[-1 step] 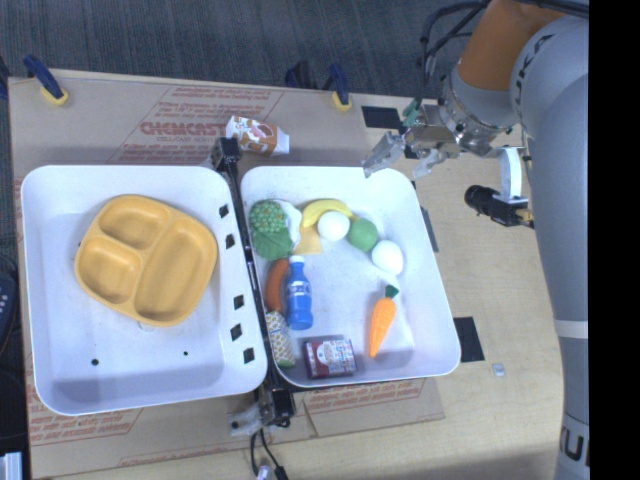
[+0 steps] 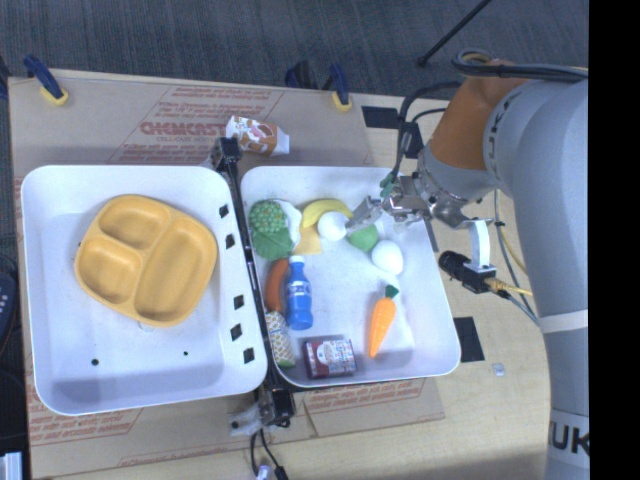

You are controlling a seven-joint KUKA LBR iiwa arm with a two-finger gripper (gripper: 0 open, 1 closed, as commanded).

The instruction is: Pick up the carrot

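The orange carrot (image 2: 381,324) with a green top lies in the right bin (image 2: 436,320), near its front right corner, tip pointing to the front. My gripper (image 2: 386,206) hangs over the bin's back right part, well behind the carrot. It sits above a green toy (image 2: 364,237) and a white egg (image 2: 387,258). Nothing of the carrot is near it.
The right bin also holds a broccoli (image 2: 268,218), a banana (image 2: 322,212), a second white egg (image 2: 331,226), a blue bottle (image 2: 298,299), a red sausage (image 2: 277,282) and a brown can (image 2: 329,356). A yellow divided plate (image 2: 147,258) lies in the left bin (image 2: 60,368). A small carton (image 2: 256,136) lies behind the bins.
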